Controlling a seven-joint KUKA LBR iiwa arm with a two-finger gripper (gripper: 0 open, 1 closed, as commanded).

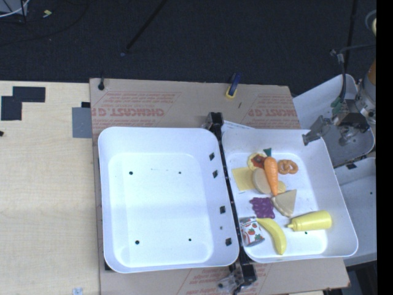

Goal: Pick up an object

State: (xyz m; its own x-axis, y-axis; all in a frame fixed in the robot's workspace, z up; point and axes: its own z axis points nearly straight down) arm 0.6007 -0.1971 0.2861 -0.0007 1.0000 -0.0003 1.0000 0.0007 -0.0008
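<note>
The right bin (pixel 341 209) holds several toy foods. An orange carrot (pixel 270 174) lies over a beige round piece (pixel 262 182), with a pretzel (pixel 287 166) and a yellow cheese slice (pixel 243 179) on either side. Nearer the front are purple grapes (pixel 263 207), a tan wedge (pixel 286 201), a yellow bottle (pixel 310 221), a banana (pixel 274 235) and a small red-and-white packet (pixel 250 232). My gripper (pixel 319 129) hangs at the bin's far right corner, above the rim and apart from all the objects.
The left bin (pixel 102 165) sits beside the right one, joined along a black centre divider (pixel 221 183). Both rest on a cardboard sheet (pixel 159 100). A blue-and-yellow clip (pixel 233 86) sits at the sheet's back edge.
</note>
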